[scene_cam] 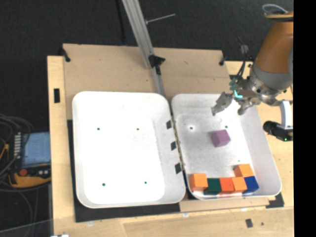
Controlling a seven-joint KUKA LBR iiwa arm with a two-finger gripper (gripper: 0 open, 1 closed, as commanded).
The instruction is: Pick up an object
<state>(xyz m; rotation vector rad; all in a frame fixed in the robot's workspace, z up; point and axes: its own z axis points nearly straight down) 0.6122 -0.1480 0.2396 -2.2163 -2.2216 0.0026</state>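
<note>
Jaws spread wide, holding nothing, above the right bin (261,147); wooden bench (98,68) on dark floor (49,14).

A robotics lab. A plywood bench (123,68) holds two white bins (123,147). Loose cables (10,132) and a metal camera pole (140,28) surround it.

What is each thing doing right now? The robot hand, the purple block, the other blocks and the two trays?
hand: open, holding nothing, up over the far end of the right tray.
purple block: lying alone mid-tray, apart from the hand.
row of blocks: orange, green and blue, packed along the near edge of the right tray.
right tray: holds all the blocks.
left tray: flat on the bench.
</note>
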